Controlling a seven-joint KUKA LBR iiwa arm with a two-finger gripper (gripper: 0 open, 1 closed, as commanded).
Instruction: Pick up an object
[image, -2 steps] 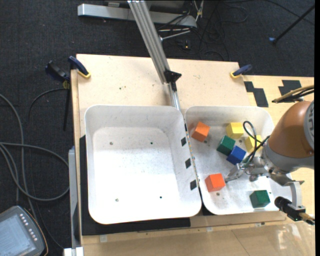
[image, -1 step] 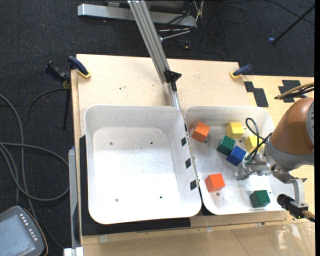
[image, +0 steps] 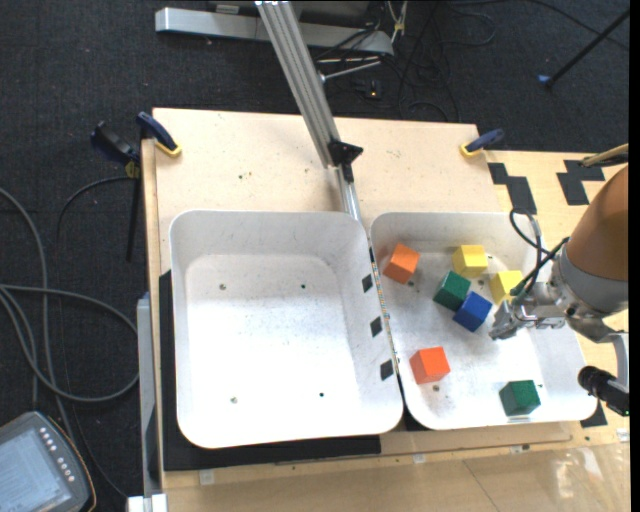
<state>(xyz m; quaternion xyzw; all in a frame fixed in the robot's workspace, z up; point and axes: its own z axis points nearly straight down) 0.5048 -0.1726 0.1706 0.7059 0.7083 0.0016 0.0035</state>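
Item: blue cube (image: 473, 311), right bin (image: 560, 405) centre, touching green cube (image: 452, 291) | Handling: likely light, rigid, smooth; grip opposite flat faces | gripper (image: 505, 325) just beside it, opening cannot be told

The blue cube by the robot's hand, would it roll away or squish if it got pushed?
Probably neither. The blue cube has flat faces and sharp corners, so it would likely slide or tip rather than roll. It looks solid and keeps crisp edges, so it is probably stiff. It sits tight against the green cube, close to the gripper, so a push may shove that one too.
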